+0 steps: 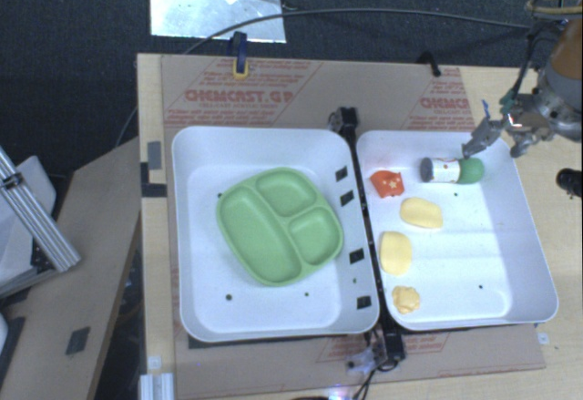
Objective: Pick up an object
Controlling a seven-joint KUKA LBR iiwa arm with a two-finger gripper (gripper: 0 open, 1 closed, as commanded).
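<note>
The two-finger gripper (499, 136) hung at the far right corner of the right white bin (524, 234), its fingers spread apart with nothing between them. One fingertip (475, 146) reached down close to the green-and-white object with a grey end cap (452, 170), which lay on its side near the bin's back wall; whether the tip touched it could not be told.

To the left of that object sat a small orange-red block (387, 182). In front of it lay a pale yellow rounded lump (422, 213), then a second pale yellow lump (395, 251), and nearest the front wall a smaller, darker yellow piece (406, 299). All of these lay apart from one another.

The left white bin (200, 298) held a light green plastic plate with three compartments (279, 225), lying flat and turned at an angle.

The brown board (383, 84) under both bins bore red print reading "CHEMCAST GP", seen at the back left and repeated slantwise at the back right.
</note>
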